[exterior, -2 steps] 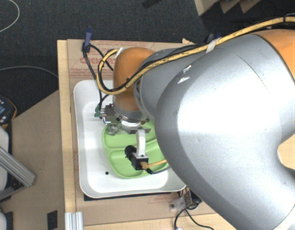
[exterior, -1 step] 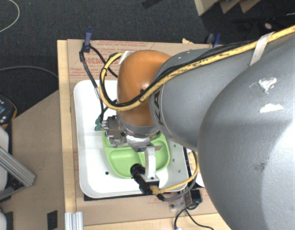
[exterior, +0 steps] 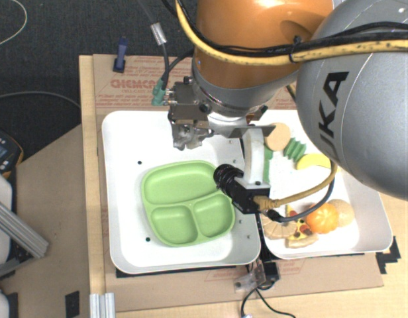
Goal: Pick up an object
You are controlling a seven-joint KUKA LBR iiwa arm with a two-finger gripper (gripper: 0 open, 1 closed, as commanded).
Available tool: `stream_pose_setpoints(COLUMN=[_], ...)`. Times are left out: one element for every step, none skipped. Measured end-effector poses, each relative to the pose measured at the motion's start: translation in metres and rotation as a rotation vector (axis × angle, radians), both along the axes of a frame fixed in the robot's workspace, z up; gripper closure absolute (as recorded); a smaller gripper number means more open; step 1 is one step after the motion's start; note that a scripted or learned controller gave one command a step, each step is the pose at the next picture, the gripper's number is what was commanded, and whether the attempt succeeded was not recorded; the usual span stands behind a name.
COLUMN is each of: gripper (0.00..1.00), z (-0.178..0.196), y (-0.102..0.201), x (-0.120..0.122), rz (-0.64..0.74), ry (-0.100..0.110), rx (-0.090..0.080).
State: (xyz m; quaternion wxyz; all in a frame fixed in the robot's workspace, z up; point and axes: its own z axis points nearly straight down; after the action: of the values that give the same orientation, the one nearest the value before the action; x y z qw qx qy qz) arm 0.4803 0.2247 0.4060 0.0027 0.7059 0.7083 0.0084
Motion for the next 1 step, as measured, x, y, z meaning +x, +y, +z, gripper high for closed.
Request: stream_pose_setpoints(gripper=[1.00], z=[0.1386], y=[-0.0005], x=[0.0076], rz=[-0.001], ry=[-0.002], rx=[0.001])
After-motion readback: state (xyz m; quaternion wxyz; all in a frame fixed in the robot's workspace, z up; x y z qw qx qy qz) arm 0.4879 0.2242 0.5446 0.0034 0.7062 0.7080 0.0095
